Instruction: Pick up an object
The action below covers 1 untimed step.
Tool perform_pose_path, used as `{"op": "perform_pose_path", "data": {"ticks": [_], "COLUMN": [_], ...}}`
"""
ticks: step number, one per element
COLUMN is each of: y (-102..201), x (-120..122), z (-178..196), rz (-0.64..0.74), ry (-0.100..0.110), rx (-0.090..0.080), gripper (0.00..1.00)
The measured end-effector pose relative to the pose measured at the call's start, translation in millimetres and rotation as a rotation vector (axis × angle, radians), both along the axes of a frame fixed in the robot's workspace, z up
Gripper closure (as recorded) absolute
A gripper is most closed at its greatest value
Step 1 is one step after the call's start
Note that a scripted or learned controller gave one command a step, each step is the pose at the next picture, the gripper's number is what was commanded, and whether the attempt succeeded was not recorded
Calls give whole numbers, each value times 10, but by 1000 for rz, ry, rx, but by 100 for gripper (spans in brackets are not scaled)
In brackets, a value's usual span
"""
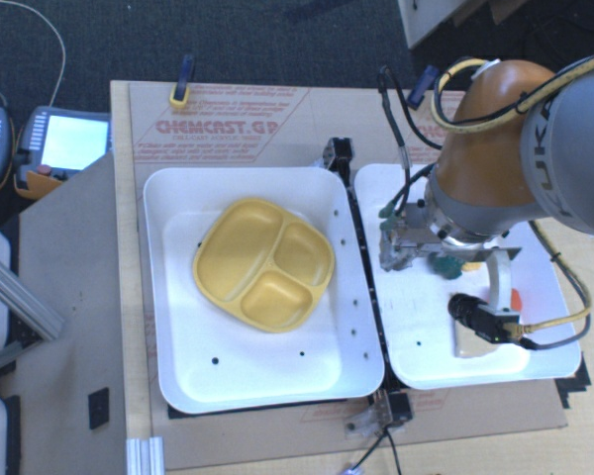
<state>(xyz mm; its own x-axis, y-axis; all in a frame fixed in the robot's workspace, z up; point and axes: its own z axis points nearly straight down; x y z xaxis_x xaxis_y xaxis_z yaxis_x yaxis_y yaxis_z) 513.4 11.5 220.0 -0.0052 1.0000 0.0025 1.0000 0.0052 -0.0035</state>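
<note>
A green object [445, 263] lies in the right bin [416, 354] just beside the end effector [401, 250], its state unreadable from above, while the left bin [178, 364] holds a yellow divided plate [265, 263] on the cardboard-covered worktop [228, 117], dark carpet [228, 28] beyond.

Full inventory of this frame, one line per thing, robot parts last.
Divided plate: 1, yellow, middle of the left bin.
Left bin: 1, white, left half of the bench.
Right bin: 1, white, right half, under the arm.
Green item: 1, right bin, mostly hidden under the wrist; kind unclear.
Orange item: 1, right bin, partly hidden; kind unclear.
Clamp: 1, yellow and blue, bench's far edge.
Handheld screens: 2, floor at left.
Arm: 1, grey with orange band, from the right.
Claw: 1, over the right bin's left side.
</note>
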Motion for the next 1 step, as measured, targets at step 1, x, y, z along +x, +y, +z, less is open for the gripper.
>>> {"op": "perform_pose_path", "data": {"ticks": [1], "y": [550], "x": [-142], "z": [-73], "rz": [1], "ry": [1], "rx": [1], "gripper": [100]}}
